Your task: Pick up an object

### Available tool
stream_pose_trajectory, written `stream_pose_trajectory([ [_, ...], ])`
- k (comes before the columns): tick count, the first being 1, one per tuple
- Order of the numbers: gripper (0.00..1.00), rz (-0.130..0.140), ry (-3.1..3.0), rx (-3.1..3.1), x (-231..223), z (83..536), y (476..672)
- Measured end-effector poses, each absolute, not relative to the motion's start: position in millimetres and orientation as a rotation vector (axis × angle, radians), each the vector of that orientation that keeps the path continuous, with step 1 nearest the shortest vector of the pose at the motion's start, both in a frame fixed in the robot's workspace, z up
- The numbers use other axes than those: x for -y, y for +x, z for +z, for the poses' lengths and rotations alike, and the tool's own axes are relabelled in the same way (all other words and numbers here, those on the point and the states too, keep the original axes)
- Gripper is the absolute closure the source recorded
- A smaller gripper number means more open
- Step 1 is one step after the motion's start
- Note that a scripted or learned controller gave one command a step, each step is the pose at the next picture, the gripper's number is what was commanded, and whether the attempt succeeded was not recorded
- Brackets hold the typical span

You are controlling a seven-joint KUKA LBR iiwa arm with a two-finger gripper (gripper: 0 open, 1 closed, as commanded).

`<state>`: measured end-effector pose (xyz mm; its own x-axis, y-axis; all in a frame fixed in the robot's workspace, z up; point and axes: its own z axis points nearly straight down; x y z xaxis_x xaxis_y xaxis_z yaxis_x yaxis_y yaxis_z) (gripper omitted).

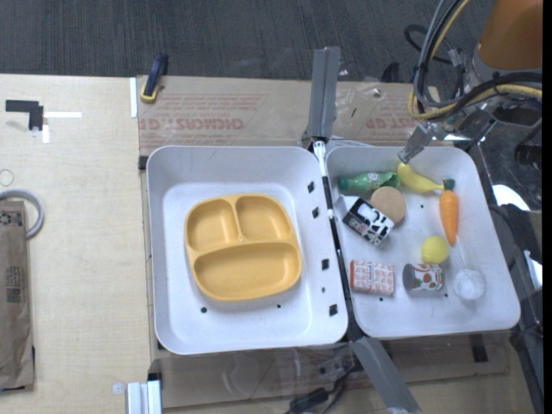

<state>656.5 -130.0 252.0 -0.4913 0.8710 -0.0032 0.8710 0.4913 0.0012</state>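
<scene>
The right bin holds several small items. A yellow banana lies at the back, next to a green bottle and an orange carrot. A brown round piece rests against a black-and-white carton. Nearer the front are a yellow lemon, a pink box, a small printed can and a clear glass. My gripper hangs over the bin's back rim, just above the banana's left end, with nothing seen in it.
The left bin carries a yellow divided plate. A grey post rises behind the seam between the bins. Cables and the arm's orange band crowd the top right. Cardboard lies behind the bins.
</scene>
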Motion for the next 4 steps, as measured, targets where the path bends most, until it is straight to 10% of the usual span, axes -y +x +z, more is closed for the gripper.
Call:
stream_pose_trajectory([
  [2, 0.00, -0.002, 1.342, -2.853, 220.6, 91.1, 657.1],
  [3, 1.00, -0.001, 1.336, -2.838, 221.7, 102.8, 660.0],
  [4, 1.00, -0.001, 1.334, -2.833, 222.4, 113.7, 661.2],
])
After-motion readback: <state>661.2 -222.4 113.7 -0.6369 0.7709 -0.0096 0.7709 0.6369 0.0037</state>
